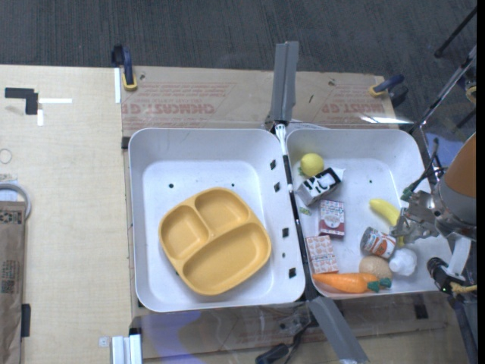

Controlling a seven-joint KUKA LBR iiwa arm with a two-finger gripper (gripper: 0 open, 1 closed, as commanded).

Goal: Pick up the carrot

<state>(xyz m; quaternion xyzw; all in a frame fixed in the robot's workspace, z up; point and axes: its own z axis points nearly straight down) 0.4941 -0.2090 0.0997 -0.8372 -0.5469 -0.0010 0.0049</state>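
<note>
So far nothing is picked — the carrot [345, 282] lies untouched at the right bin's [413, 144] near wall, below and left of the gripper [413, 222], whose opening I cannot tell.

Evenly, brightly lit from overhead; soft shadows inside the white bins [144, 226] (mild glare on rims), slightly soft focus throughout.

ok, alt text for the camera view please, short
An orange carrot lies along the near edge of the right bin among small groceries, with the gripper poised over that bin's right side. The left bin holds a yellow divided plate.
</note>
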